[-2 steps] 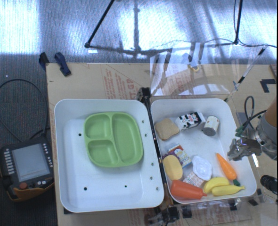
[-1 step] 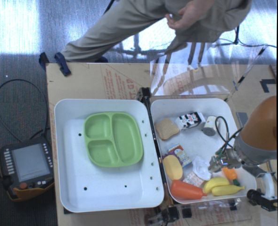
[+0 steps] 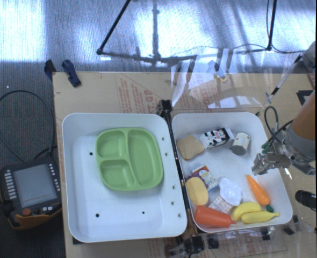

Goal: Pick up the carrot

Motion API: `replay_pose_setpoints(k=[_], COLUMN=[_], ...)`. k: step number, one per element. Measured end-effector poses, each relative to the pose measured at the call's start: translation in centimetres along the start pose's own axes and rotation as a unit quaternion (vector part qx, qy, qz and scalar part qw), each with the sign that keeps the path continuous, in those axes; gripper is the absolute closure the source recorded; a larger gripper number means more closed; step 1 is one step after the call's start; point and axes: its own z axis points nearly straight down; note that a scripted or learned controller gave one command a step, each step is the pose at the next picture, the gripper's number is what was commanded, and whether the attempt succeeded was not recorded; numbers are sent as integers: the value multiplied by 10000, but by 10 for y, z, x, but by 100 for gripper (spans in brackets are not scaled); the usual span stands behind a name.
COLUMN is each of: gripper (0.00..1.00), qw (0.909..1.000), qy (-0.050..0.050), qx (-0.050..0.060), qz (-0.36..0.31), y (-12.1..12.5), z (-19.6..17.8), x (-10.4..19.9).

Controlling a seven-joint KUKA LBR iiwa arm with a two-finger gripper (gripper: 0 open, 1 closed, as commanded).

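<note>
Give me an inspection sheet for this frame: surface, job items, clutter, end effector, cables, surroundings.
Surface: bench bearing a left bin and a right bin.
Job items: carrot lying in the right bin near its right wall, not held.
Clutter: green plate in the left bin; bread slice, milk carton, can and bananas in the right bin.
End effector: end effector above the right bin, beside the carrot's upper end; finger state unclear.
Cables: black cable looping on the floor.
Surroundings: control pendant on the floor at left; tripod legs behind the bench.
</note>
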Motion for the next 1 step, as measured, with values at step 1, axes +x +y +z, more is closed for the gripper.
replay_pose_setpoints(k=[1], gripper=[0], qw=[10000], qy=[9], qx=[21], qz=[9], y=[-1], z=[2], x=[0])
